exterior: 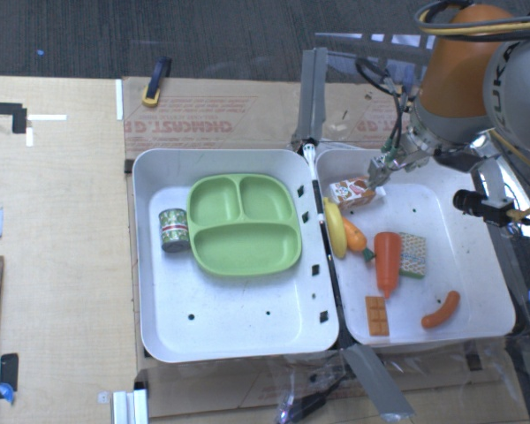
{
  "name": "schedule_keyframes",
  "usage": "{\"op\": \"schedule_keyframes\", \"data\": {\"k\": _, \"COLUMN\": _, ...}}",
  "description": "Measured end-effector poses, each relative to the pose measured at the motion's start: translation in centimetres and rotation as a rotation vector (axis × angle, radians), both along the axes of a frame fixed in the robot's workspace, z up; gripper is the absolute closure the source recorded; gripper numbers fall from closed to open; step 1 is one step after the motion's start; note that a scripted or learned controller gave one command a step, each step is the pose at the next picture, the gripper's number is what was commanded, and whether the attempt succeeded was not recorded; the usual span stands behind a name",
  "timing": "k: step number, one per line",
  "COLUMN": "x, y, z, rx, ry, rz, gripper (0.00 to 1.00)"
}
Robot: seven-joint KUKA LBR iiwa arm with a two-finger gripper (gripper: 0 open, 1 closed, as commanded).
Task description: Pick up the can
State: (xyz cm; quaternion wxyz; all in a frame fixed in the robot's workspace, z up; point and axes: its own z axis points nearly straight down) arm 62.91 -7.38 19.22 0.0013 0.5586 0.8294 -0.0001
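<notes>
can (173,230) sits in left bin (150,307), touching green tray (245,224). tool (382,170) over right bin near carton (352,192), can't tell its state. Risk: tray edge blocks a finger, can tips or rolls

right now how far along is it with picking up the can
Nothing looks done yet: the can lies in the left bin, just left of the green plate, with nothing touching it. In hand: the gripper is over the right bin, at the small carton near its back edge. Left: cross to the left bin, grasp the can and lift it.
</notes>
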Motion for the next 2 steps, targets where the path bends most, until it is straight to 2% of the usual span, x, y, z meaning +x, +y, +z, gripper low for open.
{"op": "schedule_keyframes", "data": {"k": 1, "x": 0.0, "y": 0.0, "z": 0.0, "rx": 0.000, "ry": 0.000, "rz": 0.000, "gripper": 0.00}}
{"op": "schedule_keyframes", "data": {"k": 2, "x": -2.7, "y": 1.7, "z": 0.0, "rx": 0.001, "ry": 0.002, "rz": 0.235, "gripper": 0.00}}
